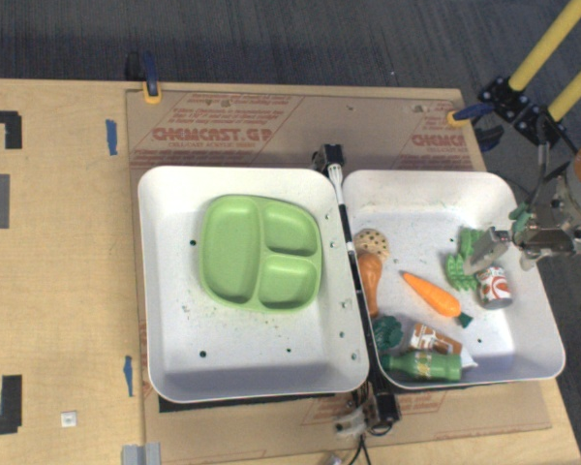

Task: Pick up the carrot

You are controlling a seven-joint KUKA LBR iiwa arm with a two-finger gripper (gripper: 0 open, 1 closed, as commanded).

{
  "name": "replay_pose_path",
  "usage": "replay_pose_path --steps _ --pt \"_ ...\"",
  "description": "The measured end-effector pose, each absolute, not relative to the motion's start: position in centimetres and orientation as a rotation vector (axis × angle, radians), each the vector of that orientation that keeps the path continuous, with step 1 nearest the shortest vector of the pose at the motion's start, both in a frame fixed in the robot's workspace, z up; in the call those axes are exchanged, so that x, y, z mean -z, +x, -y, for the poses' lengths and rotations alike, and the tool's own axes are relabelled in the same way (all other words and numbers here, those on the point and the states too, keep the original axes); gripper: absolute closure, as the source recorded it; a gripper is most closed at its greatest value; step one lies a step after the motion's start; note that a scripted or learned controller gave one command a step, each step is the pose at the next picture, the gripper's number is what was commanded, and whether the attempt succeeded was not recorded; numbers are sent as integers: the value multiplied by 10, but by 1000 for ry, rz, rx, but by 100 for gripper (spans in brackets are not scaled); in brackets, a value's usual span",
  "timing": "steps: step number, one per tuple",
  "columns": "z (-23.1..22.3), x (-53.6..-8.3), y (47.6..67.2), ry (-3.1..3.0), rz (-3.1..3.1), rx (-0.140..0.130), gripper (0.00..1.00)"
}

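Observation:
The carrot (431, 294), orange with a small green tip at its lower right end, lies at a slant in the middle of the right bin (421, 194). My gripper (491, 245) hovers over the right side of that bin, up and to the right of the carrot and apart from it. It sits just above a green leafy toy (460, 264) and a small red and white can (495, 288). Nothing shows held in it.
Near the carrot lie an orange bread-like toy (369, 277), a speckled cookie (370, 241), a dark green broccoli (385, 332), a brown packet (434, 339) and a green bottle (424, 364). The left bin (165, 289) holds a green divided plate (261, 251).

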State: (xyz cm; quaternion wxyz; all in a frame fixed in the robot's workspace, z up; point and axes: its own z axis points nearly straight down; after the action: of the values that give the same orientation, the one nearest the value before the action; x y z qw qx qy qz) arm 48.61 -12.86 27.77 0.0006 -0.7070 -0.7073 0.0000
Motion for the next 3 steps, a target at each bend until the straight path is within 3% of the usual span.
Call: replay_pose_path --steps 1,2,3 --pt "92 -141 479 -2238 2202 -1 0" --pt "93 -92 493 -2554 1822 1 0" --pt "91 -103 496 -2557 1824 14 100"
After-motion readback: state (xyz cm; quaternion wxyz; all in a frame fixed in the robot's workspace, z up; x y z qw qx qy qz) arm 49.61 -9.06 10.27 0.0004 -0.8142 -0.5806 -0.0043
